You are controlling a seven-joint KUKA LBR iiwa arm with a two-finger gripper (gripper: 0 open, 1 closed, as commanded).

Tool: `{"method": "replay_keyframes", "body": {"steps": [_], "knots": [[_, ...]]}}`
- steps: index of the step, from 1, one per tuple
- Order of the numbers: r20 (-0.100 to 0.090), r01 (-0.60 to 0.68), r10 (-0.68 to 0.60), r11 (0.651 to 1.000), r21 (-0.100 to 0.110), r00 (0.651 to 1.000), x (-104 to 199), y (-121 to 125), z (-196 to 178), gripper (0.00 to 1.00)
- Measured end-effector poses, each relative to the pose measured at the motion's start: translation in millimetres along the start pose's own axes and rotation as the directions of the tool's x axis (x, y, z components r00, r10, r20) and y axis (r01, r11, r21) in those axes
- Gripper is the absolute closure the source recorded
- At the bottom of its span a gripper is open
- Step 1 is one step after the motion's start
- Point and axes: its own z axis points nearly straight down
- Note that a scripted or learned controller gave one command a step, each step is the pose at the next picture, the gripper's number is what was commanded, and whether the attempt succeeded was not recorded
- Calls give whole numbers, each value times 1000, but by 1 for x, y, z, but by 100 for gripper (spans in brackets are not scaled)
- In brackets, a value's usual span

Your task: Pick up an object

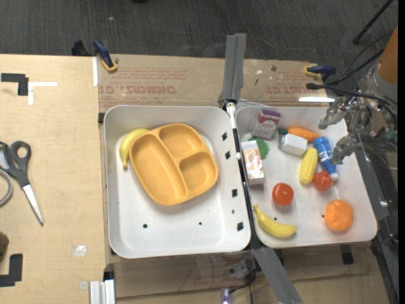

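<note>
Open white floor lies along the near edge of the left white bin (171, 236), below its orange divided plastic plate (174, 162), while the right white bin (310, 236) is crowded, with room only between the red tomato (283, 194) and orange fruit (338, 215).

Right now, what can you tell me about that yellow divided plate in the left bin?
The plate is orange-yellow, looks like smooth plastic, and has a rounded outline with three compartments: one long one on its left and two smaller ones on its right. It lies flat, right way up, slightly turned, in the upper middle of the left bin. Nothing sits in its compartments. A yellow banana curves against its upper left rim, seemingly touching it.
</note>
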Motion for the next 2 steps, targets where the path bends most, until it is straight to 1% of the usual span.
{"method": "replay_keyframes", "body": {"steps": [1,2], "knots": [[24,-42,42,999,5,999,-25,19,133,0],[42,-45,45,999,3,998,-18,14,139,0]]}}
